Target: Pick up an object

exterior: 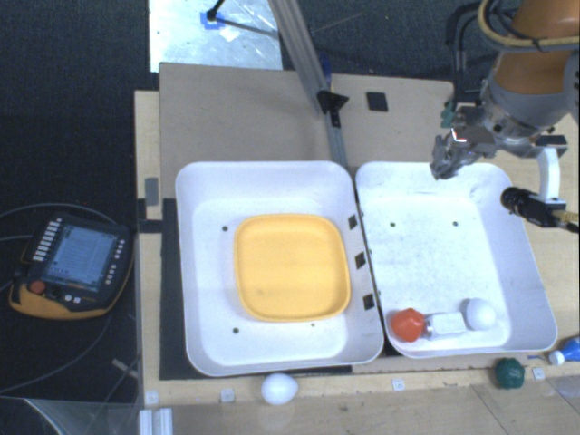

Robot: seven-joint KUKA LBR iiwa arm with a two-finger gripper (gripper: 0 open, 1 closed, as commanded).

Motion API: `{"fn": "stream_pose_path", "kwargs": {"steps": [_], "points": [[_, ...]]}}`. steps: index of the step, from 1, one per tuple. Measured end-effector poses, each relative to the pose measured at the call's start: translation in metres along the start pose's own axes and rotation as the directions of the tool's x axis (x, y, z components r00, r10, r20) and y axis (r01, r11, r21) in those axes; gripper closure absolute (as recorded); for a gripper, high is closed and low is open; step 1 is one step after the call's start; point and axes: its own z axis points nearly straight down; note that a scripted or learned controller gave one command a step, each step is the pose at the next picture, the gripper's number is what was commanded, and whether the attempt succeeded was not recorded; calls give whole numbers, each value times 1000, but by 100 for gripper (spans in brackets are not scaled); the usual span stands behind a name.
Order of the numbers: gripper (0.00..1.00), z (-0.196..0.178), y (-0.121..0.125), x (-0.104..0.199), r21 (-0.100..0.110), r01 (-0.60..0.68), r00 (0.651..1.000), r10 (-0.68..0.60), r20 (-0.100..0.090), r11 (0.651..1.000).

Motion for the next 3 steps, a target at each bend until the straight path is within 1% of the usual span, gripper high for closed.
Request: {"fn": "stream_pose_path", "kwargs": {"steps": [1, 2, 3], "points": [[100, 10, -8, 44, 1, -1, 1000, 1, 0, 1000], [100, 16, -4, 91, 0, -1, 1000, 1, 0, 1000], [100, 42, -2, 145, 2, 0, 1000, 0, 0, 1000]]}}
